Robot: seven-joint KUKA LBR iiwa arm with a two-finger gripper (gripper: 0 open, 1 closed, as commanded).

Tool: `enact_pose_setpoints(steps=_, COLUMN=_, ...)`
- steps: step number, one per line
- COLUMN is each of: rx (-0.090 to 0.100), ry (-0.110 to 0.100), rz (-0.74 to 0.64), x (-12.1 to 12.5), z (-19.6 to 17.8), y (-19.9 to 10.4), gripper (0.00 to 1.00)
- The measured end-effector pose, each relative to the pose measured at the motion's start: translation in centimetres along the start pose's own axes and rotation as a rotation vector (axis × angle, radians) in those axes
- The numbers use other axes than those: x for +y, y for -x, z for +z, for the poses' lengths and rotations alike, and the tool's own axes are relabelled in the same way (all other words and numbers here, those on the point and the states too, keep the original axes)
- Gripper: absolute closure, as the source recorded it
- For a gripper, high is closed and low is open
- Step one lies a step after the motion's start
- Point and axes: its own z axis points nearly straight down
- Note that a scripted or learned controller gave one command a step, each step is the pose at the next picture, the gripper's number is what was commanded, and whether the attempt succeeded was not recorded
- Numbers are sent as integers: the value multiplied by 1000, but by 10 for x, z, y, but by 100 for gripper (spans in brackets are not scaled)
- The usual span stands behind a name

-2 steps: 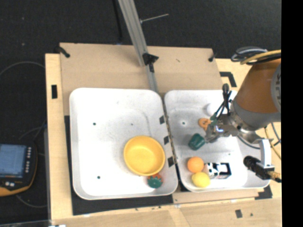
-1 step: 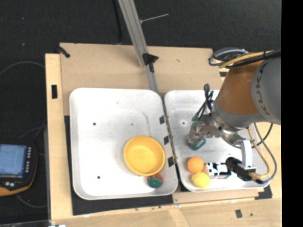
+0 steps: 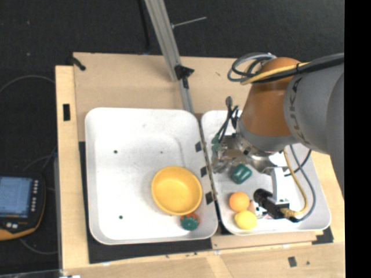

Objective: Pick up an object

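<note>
My gripper [image 3: 222, 157] hangs low over the left side of the right bin [image 3: 319, 213], close to the wall between the two bins. A teal block [image 3: 240, 172] lies just right of and below it, partly under the wrist; I cannot tell whether they touch. Nearer the front of the same bin, an orange ball [image 3: 238, 201] sits against a yellow ball [image 3: 246, 220]. In the left bin [image 3: 116, 138], a yellow bowl [image 3: 176, 190] stands upright at the front right, with a small green and red toy [image 3: 189, 221] just in front of it.
The grey arm with its orange band [image 3: 272, 106] covers the back of the right bin. A slanted metal pole [image 3: 168, 39] rises behind the bins. A handheld controller [image 3: 20, 204] lies off the bench at the far left.
</note>
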Motion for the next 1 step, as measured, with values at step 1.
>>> enact_pose_setpoints(steps=1, rx=0, ry=-2, rz=1, x=2, z=4, y=-53, gripper=100)
